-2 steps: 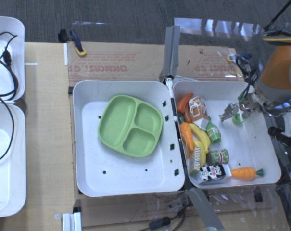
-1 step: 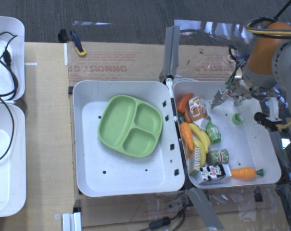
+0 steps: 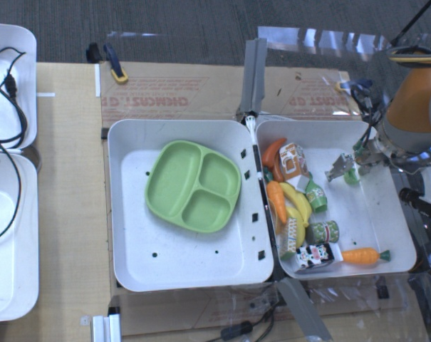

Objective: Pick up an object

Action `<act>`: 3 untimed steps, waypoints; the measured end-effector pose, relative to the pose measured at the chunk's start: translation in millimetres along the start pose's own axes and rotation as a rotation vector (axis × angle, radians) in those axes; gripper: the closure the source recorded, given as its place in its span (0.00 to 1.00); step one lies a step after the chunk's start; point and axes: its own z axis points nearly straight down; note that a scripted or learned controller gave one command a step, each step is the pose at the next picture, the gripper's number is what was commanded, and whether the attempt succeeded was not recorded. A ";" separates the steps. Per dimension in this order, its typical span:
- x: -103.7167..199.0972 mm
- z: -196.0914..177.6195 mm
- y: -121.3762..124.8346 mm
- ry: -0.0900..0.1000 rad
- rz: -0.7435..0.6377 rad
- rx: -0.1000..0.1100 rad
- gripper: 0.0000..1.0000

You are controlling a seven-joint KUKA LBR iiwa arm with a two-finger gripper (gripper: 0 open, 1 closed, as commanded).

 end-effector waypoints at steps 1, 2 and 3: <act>-6.3 2.5 47.4 0.008 -0.114 0.013 0.00; -10.2 -9.1 49.2 -0.008 -0.115 0.001 1.00; -14.1 -0.4 47.5 -0.011 -0.153 0.001 1.00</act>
